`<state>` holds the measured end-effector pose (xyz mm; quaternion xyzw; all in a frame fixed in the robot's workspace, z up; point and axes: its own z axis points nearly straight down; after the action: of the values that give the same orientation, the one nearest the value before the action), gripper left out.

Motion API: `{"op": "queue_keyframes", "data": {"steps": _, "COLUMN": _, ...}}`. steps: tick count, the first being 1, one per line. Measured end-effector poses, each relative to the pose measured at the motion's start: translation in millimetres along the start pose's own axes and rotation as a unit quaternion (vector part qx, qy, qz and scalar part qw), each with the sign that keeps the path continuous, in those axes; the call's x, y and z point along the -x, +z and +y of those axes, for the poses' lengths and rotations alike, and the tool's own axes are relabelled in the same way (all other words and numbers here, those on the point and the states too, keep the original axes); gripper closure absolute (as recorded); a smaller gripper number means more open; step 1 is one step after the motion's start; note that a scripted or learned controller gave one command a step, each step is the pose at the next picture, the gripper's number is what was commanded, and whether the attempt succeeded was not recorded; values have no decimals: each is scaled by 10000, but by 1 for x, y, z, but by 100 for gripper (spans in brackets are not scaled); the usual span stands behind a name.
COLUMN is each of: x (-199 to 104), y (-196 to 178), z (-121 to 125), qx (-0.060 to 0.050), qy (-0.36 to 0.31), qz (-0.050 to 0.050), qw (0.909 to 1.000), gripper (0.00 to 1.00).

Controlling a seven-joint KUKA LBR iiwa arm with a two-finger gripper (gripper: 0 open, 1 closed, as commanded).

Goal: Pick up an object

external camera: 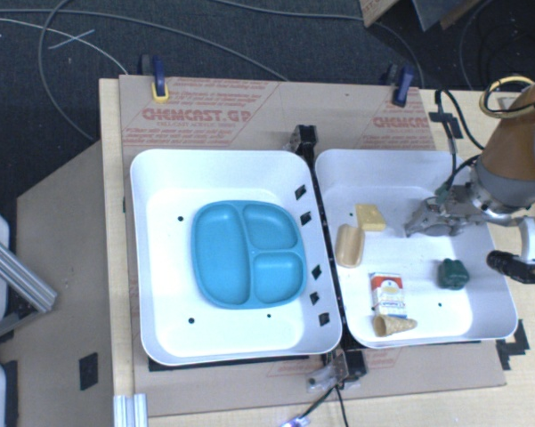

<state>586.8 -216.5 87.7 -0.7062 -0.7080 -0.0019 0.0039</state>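
Now arm [513, 154] over rt bin [490, 323].

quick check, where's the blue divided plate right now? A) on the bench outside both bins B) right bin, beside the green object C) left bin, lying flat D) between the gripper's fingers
C: the blue divided plate lies flat in the middle of the left bin, while the gripper is over the right bin.

Two bins sit side by side on the bench [116, 238]. The left bin [151, 238] holds a divided tray [247, 253] at its centre. In the right bin [490, 314], a block [369, 217] lies behind a roll [350, 245]; a carton [388, 294] lies nearer the front, a cone [393, 326] touching it. A lump [453, 274] lies right of the carton.
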Motion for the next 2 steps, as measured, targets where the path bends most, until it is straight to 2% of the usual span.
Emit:
{"op": "queue_keyframes", "data": {"steps": 1, "x": 2, "y": -13, "z": 0, "qx": 14, "qy": 0, "qz": -27, "qw": 10000, "gripper": 100}}
{"op": "queue_keyframes", "data": {"steps": 2, "x": 2, "y": -73, "z": -7, "qx": 35, "qy": 13, "qz": -47, "qw": 10000, "gripper": 100}}
